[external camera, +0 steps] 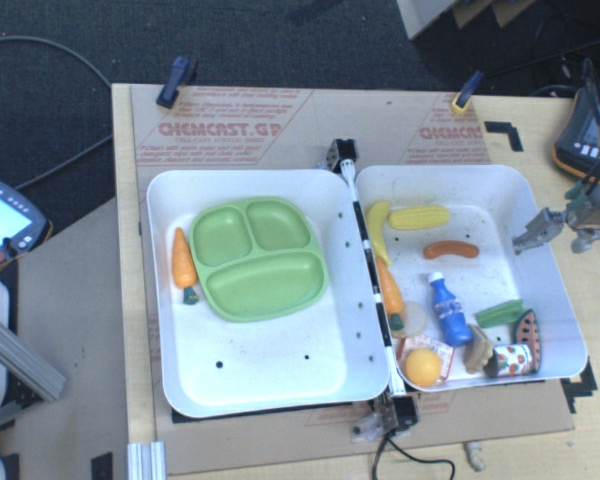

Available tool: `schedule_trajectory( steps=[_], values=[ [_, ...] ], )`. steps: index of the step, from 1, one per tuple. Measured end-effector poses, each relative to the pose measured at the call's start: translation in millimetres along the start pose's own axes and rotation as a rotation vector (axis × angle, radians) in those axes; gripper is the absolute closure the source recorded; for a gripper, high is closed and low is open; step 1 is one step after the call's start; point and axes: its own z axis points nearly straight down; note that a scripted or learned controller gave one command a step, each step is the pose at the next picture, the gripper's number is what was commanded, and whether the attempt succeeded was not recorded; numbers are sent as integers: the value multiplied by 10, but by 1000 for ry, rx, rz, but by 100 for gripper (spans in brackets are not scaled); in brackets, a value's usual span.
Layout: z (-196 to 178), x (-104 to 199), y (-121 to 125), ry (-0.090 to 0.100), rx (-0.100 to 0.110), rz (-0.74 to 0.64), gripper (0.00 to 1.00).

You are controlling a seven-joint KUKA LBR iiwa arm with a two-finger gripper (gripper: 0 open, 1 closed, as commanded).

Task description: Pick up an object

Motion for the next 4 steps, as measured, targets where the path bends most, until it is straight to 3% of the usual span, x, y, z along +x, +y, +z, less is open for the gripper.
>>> schedule_trajectory(
  steps=[1, 2, 3, 4],
  values=[
    [1335, 855, 59, 2, 3, -1, 0],
    [1692, 1008, 59, -3, -1, 2, 0],
    [1691, 1012, 209, -3, -2, 2, 0],
    [1694, 984, 96, 1, 2, 1, 0]
  ],
)
